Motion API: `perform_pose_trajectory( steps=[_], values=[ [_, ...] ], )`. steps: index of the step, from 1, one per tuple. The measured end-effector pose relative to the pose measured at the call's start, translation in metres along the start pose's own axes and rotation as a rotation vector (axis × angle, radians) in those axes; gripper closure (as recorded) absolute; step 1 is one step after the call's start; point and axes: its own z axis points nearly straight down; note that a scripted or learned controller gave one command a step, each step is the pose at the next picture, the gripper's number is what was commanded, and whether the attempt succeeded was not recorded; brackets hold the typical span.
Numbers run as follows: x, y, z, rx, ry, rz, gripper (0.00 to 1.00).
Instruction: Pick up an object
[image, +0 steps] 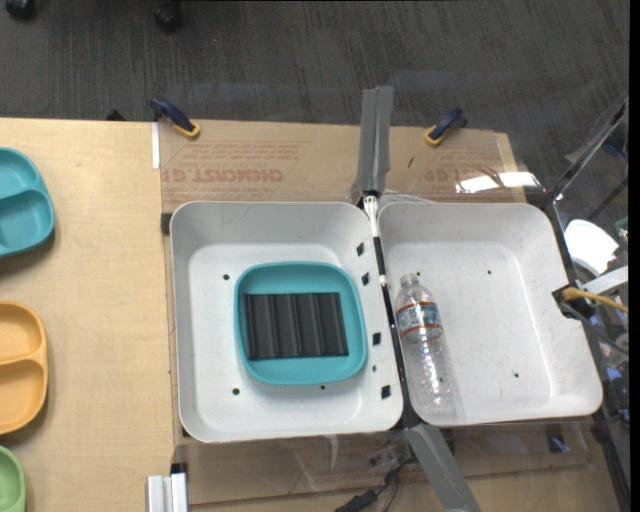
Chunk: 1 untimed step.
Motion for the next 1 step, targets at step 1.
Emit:
perform_pose_trajectory(
  steps=[1],
  values=[
    [0.0001,-0.0002,0.0002,0.000,0.000,-0.001,0.00]
  ],
)
